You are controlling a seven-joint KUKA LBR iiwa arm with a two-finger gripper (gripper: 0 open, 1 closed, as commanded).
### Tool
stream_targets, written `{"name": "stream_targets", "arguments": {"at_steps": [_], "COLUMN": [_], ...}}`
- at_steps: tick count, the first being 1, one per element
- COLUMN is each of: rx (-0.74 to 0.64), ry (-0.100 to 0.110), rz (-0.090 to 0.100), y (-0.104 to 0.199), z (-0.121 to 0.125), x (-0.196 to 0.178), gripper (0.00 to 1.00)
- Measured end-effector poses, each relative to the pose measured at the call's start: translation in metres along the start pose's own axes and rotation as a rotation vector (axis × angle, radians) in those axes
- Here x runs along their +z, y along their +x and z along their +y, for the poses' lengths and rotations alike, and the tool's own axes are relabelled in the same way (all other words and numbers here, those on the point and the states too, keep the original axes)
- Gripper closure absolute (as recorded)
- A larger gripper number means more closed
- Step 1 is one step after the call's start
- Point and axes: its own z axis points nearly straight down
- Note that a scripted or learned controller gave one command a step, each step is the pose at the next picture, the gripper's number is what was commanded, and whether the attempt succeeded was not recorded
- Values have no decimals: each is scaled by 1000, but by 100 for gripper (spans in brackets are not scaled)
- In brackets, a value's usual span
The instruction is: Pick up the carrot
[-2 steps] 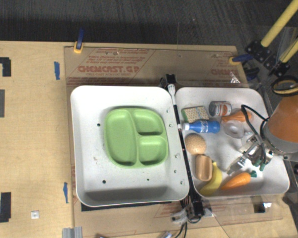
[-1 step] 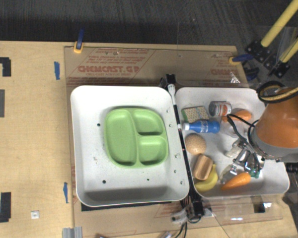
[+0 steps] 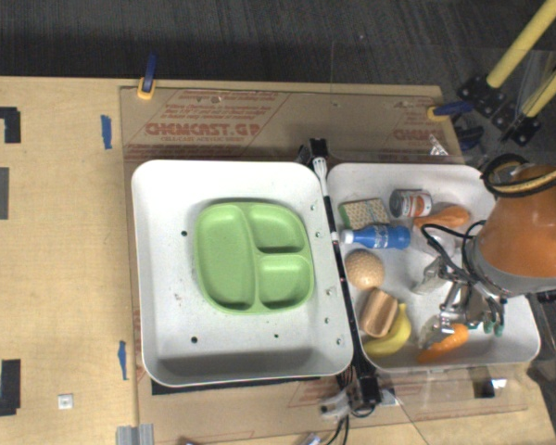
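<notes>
Here, carrot [image 3: 445, 340] against bin wall [image 3: 528, 341].

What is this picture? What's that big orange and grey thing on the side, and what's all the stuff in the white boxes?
You are looking down from a camera fixed above a workbench. The orange and grey thing is a robot arm reaching in from the right. At its end is a gripper, a hand with two fingers.

The white boxes are two shallow bins. The left bin has a green plate with three sections in it. The right bin holds small things: a can, a blue bottle, a tan ball, a copper cup, a yellow banana, and an orange carrot.

The robot's job is to pick up the carrot. The gripper is down right over it, but I can't tell if it has grabbed it yet.
</notes>
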Motion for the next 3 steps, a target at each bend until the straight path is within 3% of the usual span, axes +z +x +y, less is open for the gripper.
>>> {"name": "stream_targets", "arguments": {"at_steps": [1,2,3], "rx": [-461,-668,-784], "ry": [-13,-9,-6], "rz": [-11,6,5], "y": [-11,-20,-20], "z": [-28,-58,-42], "x": [-1,-51,0], "gripper": [0,0,0]}}
